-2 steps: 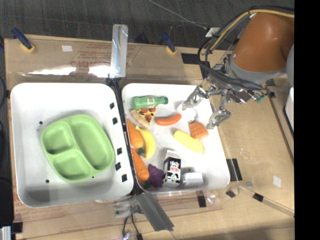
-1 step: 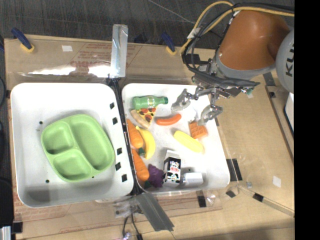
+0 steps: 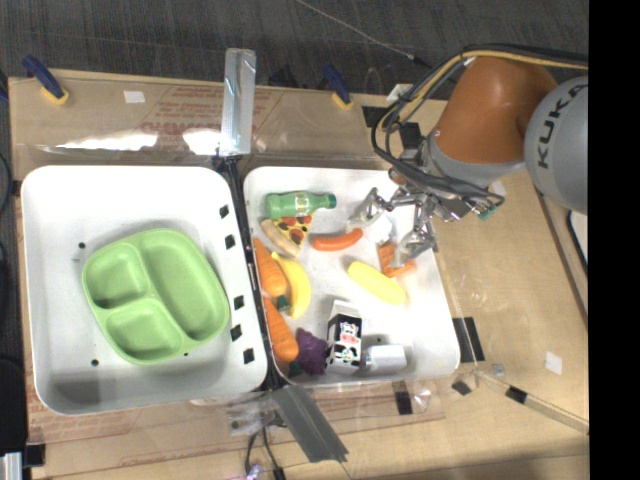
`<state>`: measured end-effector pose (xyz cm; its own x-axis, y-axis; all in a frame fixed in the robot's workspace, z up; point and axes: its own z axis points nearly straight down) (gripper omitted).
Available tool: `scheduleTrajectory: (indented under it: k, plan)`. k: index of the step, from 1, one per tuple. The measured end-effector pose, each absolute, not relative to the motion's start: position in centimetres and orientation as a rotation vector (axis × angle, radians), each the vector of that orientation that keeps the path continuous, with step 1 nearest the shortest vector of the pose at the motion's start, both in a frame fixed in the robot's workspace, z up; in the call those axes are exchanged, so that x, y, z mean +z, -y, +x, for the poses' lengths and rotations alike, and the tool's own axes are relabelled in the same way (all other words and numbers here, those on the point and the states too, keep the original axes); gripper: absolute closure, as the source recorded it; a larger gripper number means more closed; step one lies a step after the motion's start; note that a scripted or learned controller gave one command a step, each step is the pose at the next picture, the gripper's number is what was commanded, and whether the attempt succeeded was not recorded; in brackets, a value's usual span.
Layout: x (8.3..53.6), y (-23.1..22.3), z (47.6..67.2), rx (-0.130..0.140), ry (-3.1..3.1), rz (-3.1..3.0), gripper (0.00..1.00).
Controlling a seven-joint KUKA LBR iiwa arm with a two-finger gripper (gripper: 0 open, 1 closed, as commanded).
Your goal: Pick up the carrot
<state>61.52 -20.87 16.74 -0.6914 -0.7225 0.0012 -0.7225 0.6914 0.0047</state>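
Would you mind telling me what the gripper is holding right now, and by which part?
It cannot be told. The gripper sits low over the right bin, close to a small orange piece, but no grasp is visible.

The carrot (image 3: 281, 331) is a long orange piece lying flat in the right bin (image 3: 440, 313), close along that bin's left wall. It runs roughly up and down in the view, slanting a little, with its thicker end toward the bin's near edge. That lower end lies just beside a dark purple piece (image 3: 311, 351), and a yellow banana (image 3: 293, 283) lies beside its upper part.
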Motion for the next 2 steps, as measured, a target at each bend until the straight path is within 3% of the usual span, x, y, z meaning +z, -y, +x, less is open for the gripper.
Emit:
scheduleTrajectory:
  k: [1,2]
  plan:
    - [17.2,17.3,65.2,0.001,3.098,0.551,0.00]
    - [19.3,10.2,64.7,-0.002,3.095,0.559,0.00]
